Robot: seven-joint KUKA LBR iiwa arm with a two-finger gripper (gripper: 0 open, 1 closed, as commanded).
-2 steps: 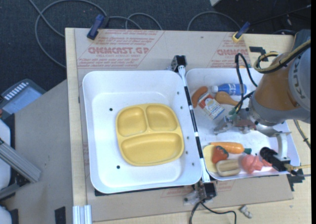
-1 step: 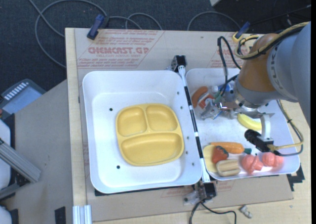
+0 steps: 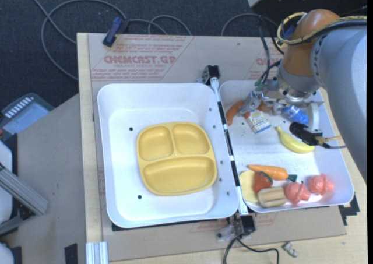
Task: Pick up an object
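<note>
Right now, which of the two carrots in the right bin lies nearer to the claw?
The carrot at the bin's left wall, beside the claw. The other carrot lies farther down, among the toy foods by the near edge.

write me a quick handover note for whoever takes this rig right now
Gripper: low over the far end of the right bin, just above a small white packet; nothing seen held.
Things: all in the right bin. Orange piece by the divider, banana mid-bin, carrot, strawberry, hot dog and pink pieces at the near end.
Left bin: yellow divided plate.
Done: arm positioned only.
Left: grasp and lift an object.
</note>
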